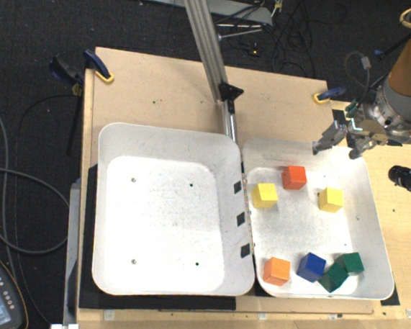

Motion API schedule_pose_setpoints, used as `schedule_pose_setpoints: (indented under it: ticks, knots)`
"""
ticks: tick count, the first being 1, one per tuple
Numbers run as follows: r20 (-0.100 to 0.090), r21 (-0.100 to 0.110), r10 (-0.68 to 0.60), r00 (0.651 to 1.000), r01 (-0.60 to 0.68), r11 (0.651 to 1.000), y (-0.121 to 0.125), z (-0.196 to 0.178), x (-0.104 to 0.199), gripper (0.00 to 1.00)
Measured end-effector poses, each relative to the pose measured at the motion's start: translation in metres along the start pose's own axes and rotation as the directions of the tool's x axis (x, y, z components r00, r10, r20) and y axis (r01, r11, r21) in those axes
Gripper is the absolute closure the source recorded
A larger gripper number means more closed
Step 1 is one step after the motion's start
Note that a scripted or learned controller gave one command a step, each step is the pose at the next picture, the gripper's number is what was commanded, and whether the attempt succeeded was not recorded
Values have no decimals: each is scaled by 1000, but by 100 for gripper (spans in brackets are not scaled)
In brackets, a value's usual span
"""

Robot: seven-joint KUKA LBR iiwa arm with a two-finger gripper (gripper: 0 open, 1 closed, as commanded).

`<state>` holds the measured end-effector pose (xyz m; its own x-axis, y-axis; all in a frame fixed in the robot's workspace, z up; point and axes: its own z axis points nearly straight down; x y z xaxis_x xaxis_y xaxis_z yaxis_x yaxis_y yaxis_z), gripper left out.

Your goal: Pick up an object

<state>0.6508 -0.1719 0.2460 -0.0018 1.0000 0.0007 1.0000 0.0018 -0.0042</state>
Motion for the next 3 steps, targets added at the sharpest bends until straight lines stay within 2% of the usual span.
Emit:
schedule_pose_setpoints:
  ticks: [1, 3]
  knots:
    - [1, -2, -1, 1000, 1, 1000, 0, -2, 0, 0]
    - [1, 0, -1, 1000, 1, 1000, 13, 92, -7, 0]
